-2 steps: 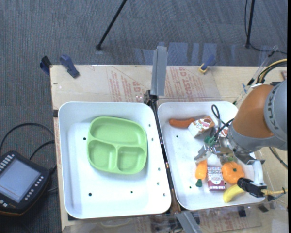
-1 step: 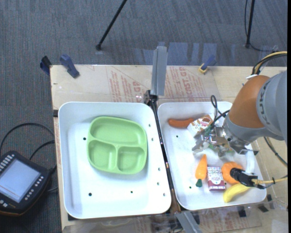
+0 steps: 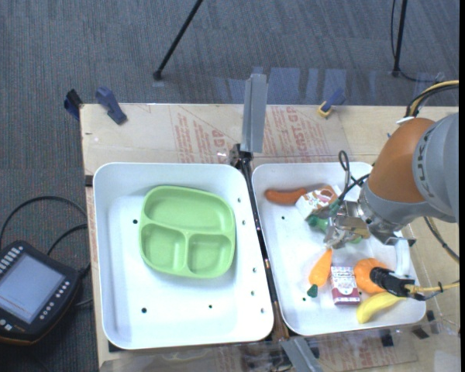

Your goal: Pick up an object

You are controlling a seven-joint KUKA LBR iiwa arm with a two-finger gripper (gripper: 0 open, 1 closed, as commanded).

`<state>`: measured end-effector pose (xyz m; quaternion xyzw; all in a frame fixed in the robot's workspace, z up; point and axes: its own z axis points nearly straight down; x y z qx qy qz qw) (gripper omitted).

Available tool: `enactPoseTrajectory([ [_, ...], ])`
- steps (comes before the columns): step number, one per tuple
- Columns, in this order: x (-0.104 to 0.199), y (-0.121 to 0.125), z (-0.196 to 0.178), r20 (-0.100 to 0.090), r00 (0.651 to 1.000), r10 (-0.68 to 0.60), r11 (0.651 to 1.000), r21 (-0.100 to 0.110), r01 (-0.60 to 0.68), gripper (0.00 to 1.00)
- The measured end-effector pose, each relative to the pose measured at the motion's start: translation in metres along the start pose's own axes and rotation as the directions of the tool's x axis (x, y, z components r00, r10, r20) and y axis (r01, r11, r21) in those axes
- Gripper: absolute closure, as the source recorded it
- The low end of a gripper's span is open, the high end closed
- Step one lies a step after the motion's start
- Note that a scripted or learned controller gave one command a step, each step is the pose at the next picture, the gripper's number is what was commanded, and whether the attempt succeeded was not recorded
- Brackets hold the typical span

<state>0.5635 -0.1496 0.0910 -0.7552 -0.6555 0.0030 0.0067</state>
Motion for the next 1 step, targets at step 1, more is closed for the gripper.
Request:
enactPoseTrajectory([
  [1,-0.0224,-0.0117,0.0065,0.002,1.000,0.029,1.000,-0.007,-0.029,1.00],
])
